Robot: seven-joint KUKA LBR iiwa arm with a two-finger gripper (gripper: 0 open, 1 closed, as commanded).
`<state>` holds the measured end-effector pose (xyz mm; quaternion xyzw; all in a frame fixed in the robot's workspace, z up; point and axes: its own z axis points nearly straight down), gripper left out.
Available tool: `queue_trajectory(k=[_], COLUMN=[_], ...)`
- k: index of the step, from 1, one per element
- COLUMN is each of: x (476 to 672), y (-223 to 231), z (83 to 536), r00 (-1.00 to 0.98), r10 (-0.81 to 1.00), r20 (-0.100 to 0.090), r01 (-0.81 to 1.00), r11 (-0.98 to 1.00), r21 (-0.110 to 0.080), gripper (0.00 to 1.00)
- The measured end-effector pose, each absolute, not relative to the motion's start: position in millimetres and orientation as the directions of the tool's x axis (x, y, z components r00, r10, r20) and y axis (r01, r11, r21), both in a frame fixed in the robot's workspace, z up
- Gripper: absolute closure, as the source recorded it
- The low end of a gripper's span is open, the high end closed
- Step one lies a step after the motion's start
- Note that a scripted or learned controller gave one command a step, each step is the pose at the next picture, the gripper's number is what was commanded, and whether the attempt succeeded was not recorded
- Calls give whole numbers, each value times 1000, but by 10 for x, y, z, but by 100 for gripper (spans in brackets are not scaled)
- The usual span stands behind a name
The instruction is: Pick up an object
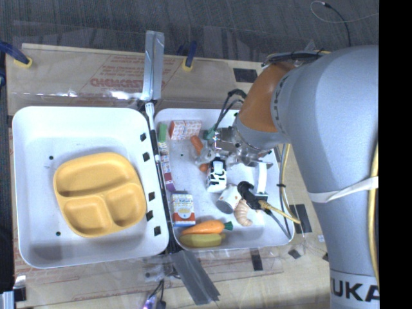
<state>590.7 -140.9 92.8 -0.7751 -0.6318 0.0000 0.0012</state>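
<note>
Table [77,76] is cardboard-covered, dark carpet behind. Left bin [26,172] holds a yellow divided tray [98,192]. Right bin [270,237] is cluttered: carrot [207,226], small carton [183,208], other bits too small to identify. Arm [322,127] covers the bin's right side. End effector [219,166] sits low over a black-and-white object [217,176]; opening and grasp can't be told.

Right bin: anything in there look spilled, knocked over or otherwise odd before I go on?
Nothing looks spilled or damaged. The right bin is crowded: small boxes lie flat along its left wall, and a carrot rests on a yellow piece at the near wall. The tool hangs over the middle clutter.
</note>
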Motion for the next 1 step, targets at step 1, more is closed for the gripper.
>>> queue_trajectory(k=[1], x=[5898], y=[-832], z=[2199], r00=[68], r10=[998], r20=[1], r01=[998], r11=[-68], r21=[-8], gripper=[100])
